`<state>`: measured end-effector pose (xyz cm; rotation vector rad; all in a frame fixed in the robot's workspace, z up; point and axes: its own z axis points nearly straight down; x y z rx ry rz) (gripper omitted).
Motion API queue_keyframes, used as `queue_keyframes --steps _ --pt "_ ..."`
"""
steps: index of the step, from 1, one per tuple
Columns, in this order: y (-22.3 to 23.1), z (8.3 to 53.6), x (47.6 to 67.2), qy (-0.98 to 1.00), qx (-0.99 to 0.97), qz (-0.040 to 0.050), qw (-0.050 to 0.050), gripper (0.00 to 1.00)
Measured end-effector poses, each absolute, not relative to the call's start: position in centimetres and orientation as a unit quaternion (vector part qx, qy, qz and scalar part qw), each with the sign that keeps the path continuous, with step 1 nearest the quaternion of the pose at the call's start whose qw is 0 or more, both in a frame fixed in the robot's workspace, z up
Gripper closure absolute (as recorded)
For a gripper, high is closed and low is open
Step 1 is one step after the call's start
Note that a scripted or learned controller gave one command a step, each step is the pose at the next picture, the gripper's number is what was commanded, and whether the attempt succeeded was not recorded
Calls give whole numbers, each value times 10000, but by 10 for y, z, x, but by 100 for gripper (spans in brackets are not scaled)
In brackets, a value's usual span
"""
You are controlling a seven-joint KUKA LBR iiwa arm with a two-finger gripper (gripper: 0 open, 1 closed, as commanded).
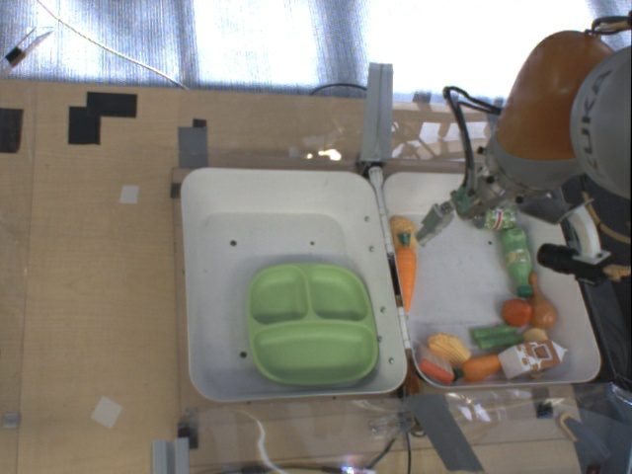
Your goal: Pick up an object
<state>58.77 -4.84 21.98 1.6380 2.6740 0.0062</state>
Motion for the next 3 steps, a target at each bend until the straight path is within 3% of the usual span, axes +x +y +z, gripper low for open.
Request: queue_keyframes --steps 1,2,3 --pt "-17 184 602 8383 5452 10 10 0" --pt "-108 104 580 8209 5710 -20 -6 0" --pt "-97 90 603 7938 6081 -4 90 0"
